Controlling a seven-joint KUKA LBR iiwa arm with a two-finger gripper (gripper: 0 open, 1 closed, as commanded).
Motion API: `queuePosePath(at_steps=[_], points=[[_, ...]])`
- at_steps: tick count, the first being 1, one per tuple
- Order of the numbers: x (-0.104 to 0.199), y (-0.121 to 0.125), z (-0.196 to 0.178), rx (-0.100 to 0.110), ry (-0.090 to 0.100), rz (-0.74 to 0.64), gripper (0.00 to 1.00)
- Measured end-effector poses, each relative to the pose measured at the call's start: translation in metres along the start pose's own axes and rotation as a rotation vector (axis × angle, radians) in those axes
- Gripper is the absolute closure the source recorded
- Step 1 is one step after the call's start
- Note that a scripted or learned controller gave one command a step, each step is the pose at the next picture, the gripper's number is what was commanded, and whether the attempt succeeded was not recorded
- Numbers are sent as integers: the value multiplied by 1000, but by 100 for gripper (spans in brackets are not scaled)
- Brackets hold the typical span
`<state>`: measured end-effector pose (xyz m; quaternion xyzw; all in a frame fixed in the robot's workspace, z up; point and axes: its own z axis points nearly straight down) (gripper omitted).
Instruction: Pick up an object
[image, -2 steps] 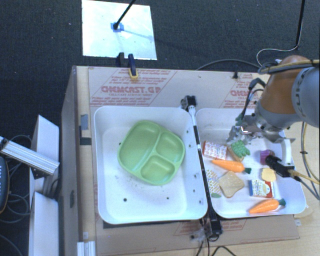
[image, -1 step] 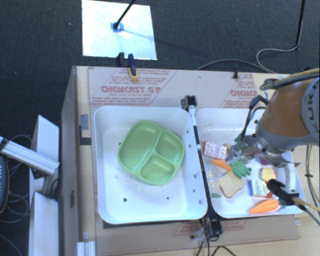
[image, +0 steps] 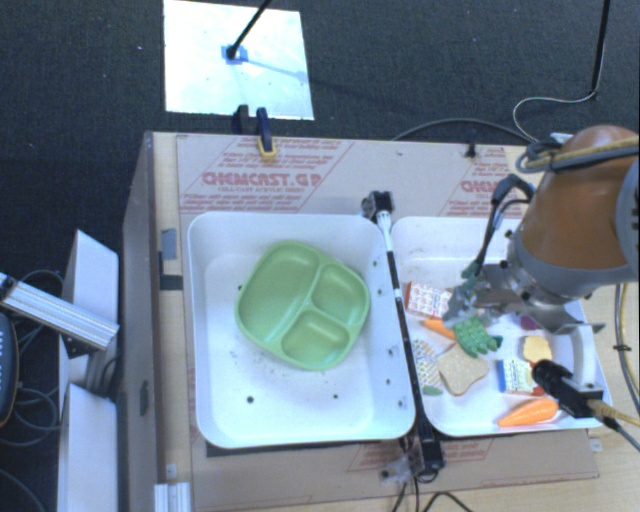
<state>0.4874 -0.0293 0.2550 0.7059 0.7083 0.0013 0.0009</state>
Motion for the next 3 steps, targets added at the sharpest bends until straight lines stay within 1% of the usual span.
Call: queuePosePath(at_steps=[1, 2, 3], points=[[19, -1, 23, 3, 0, -1, 100], [42, 0, 5, 1, 0, -1, 100], [-11, 13, -11, 1, -2, 2, 100]])
